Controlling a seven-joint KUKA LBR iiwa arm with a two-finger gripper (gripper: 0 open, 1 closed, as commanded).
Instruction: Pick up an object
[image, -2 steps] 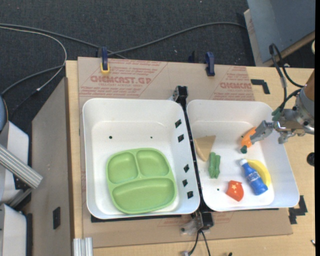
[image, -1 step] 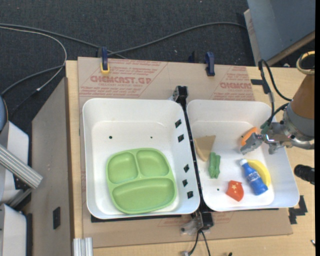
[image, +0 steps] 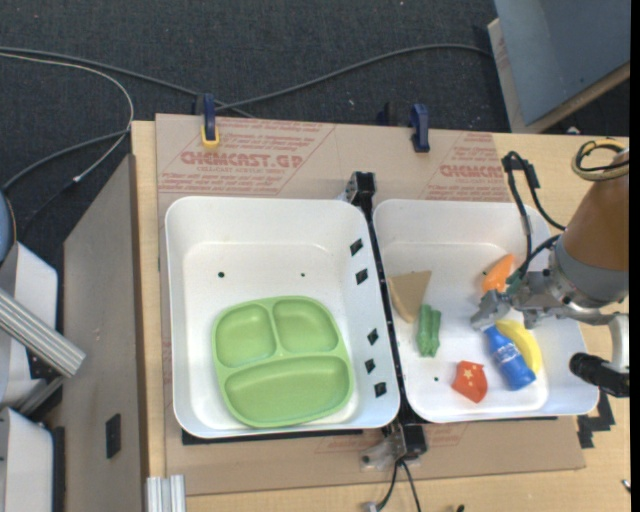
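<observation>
End effector (image: 497, 312), grip state unclear, hovers beside glossy blue bottle (image: 510, 360).

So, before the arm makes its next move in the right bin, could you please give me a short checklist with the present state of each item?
1. Gripper is inside the right bin, over the toys: ok.
2. An object sits close by to pick: ok, the blue bottle and yellow banana lie just below it, the orange piece just above.
3. Finger opening: cannot tell.
4. Something held: cannot tell; nothing shows clearly between the fingers.
5. Bottle stands free of its neighbours: not ok, it touches the banana.
6. Other objects lie apart from the gripper: ok, the green toy and red toy sit apart.
</observation>
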